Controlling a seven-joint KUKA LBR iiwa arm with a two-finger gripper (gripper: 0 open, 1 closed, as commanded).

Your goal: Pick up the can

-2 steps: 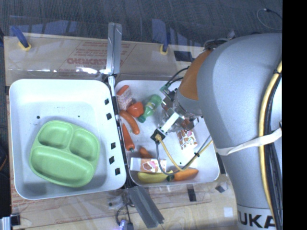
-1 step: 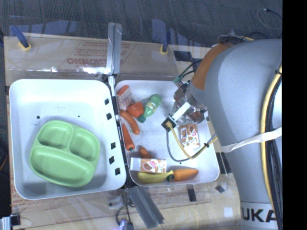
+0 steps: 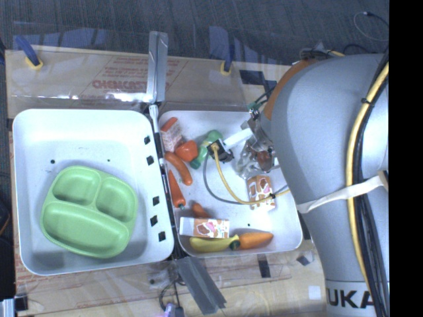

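Looking down at the right bin [image 3: 285, 240], my gripper [image 3: 254, 156] is low inside it, can't tell how the jaws stand. Can't pick out the can for sure; a carton [image 3: 262, 191] sits just below the jaws.

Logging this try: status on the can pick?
Gripper down in right bin, fingers obscured. Can beside it, not seen held. Yellow cable looped close by.

Small brown-labelled can [image 3: 262, 191] lying tilted in the right bin [image 3: 284, 240], near its right wall.
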